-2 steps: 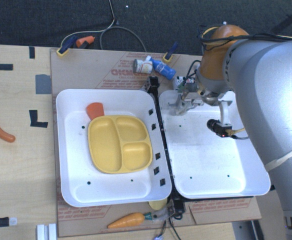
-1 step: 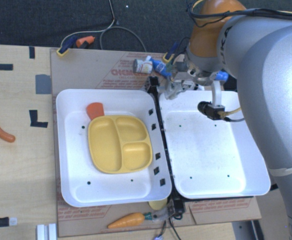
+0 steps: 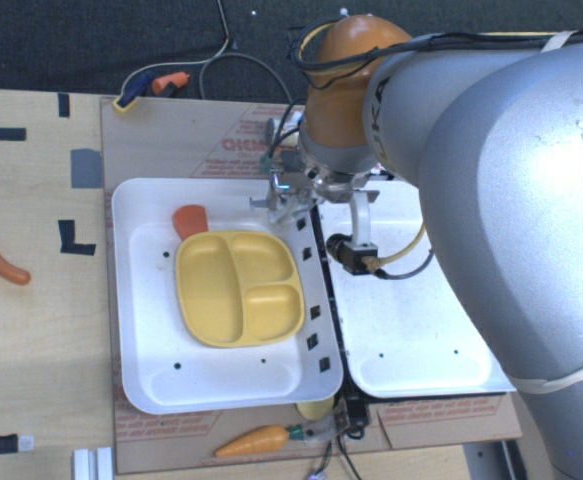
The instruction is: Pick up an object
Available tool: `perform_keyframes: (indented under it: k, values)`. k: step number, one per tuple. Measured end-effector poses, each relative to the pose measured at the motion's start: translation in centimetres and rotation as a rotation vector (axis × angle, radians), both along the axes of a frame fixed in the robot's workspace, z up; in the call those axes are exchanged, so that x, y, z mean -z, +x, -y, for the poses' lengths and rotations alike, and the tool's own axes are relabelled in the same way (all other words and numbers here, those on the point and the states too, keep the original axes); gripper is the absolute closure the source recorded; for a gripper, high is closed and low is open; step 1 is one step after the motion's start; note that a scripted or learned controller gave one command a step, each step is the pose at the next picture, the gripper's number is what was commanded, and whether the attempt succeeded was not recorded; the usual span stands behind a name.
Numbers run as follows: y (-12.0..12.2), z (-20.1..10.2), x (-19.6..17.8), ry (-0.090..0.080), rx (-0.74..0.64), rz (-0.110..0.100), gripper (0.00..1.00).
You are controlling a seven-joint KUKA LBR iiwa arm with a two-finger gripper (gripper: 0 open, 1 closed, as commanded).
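At the near edge of the bench, a toy carrot [image 3: 251,440] lies on the cardboard sheet [image 3: 171,148] just outside the left bin [image 3: 136,368]. Its green end points toward a bundle of wires at the seam between the two bins. A small pale yellow thing [image 3: 314,408] peeks out from under the bin's near rim, too hidden to name.

Inside the left bin, a yellow divided plate [image 3: 239,288] lies flat and takes up most of the floor. Just beyond its far left corner sits a small orange-red block [image 3: 190,220], touching or nearly touching the plate's rim. The right bin [image 3: 411,368] lies beside the left one, and much of it is covered by the grey arm [image 3: 511,198].

The arm's orange band sits above the far end of the seam, and the gripper [image 3: 289,196] hangs below it over the far right corner of the left bin. It is near the plate's far edge and to the right of the block. Nothing can be seen in its grasp, and it is too cluttered with metal parts and cables to tell whether it is open or closed.

Off to the left, a toy sausage [image 3: 4,261] lies on the bare wood, well apart from the bins. Farthest back, a yellow and orange clamp [image 3: 151,86] rests at the cardboard's far corner.
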State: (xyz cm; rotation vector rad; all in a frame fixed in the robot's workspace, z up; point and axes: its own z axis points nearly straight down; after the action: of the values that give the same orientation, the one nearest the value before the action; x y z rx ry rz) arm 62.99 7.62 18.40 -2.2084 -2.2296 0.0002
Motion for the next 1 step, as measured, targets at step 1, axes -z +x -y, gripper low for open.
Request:
perform_keyframes:
  k: [1]
  values:
    - [-0.43, -10.1, -0.54, 0.002, -0.002, 0.002, 1.0]
